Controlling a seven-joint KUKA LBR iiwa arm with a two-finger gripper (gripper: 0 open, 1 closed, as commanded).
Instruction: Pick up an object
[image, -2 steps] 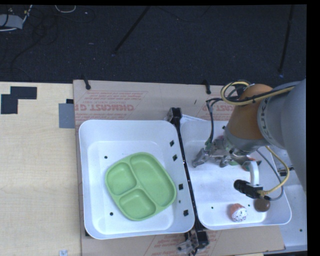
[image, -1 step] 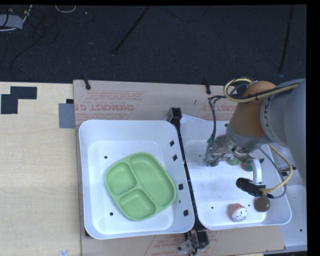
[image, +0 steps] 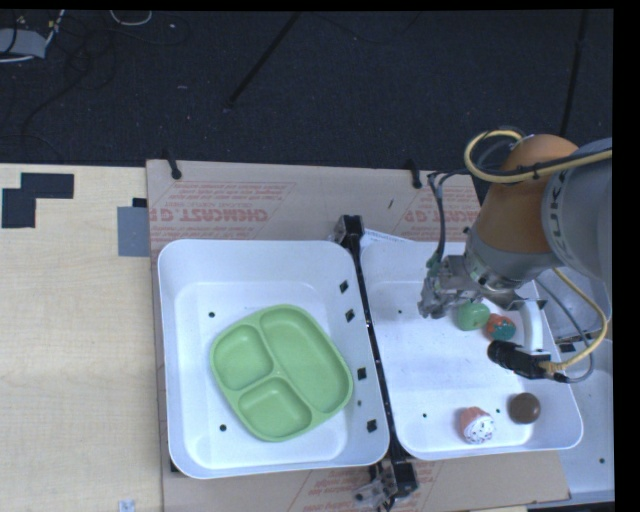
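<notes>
My gripper (image: 437, 300) hangs low over the back left part of the right bin (image: 420, 440), below the grey wrist with its orange band. A small green rounded object (image: 468, 317) lies just to its right, close beside it, and nothing shows in its grasp. Touching the green one on the right is a small red and teal object (image: 499, 326). At the bin's front right lie a brown ball (image: 523, 407) and a white and orange speckled object (image: 477, 426).
A light green divided plate (image: 281, 372) lies in the left bin (image: 185, 300). A black divider (image: 365, 340) runs between the two bins. The middle and front left of the right bin's floor are bare white.
</notes>
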